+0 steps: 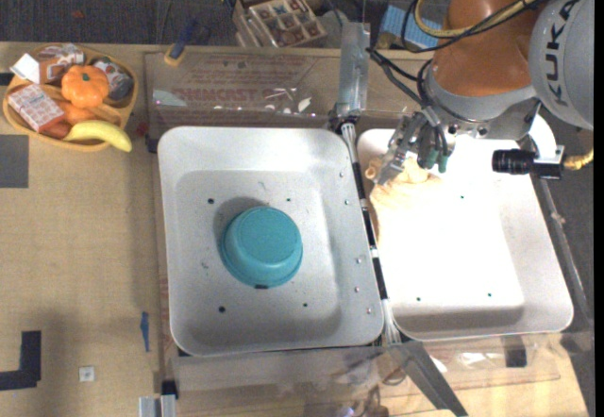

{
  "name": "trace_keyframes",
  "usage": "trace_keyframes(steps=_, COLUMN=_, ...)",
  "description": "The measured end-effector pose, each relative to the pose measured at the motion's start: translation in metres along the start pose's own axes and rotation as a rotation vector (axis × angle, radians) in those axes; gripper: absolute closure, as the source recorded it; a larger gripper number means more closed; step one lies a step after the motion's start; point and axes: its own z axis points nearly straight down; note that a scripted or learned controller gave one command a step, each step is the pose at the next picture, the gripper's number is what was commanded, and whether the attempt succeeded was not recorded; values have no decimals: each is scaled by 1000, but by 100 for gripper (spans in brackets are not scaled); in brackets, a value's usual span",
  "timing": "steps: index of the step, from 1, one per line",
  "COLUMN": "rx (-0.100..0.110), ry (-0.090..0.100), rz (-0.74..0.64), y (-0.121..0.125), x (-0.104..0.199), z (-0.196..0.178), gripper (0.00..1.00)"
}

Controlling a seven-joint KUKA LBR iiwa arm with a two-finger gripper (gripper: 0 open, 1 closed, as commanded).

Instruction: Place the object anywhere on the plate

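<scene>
Pale object [401, 181] lying crosswise under gripper [412, 160], outline blurred

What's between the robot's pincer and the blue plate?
In the camera view, the metal divider where the two bins meet, then bare white bin floor, lie between the pincer and the plate.

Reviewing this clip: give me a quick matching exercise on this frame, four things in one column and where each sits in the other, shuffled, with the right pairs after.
Things:
1. teal plate
2. end effector
3. pale object
4. banana

Places:
A. in the wooden bowl at the bench's far left corner
B. middle of the left bin
C. far left corner of the right bin, just under the end effector
D. over the right bin's far left corner, reaching in from the right

Pairs: 1-B, 2-D, 3-C, 4-A
</scene>
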Motion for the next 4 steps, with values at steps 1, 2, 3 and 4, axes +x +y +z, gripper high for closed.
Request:
trace_keyframes(steps=1, rx=-1, ry=0, rz=-397, y=14, x=47, z=7, gripper=100)
trace_keyframes(steps=2, rx=0, ry=0, rz=-440, y=38, x=92, z=-7, gripper=100)
trace_keyframes(steps=3, rx=0, ry=1, rz=-439, y=56, x=139, z=-5, gripper=100)
trace_keyframes(steps=4, rx=0, ry=0, rz=-439, y=56, x=139, z=-5, gripper=0)
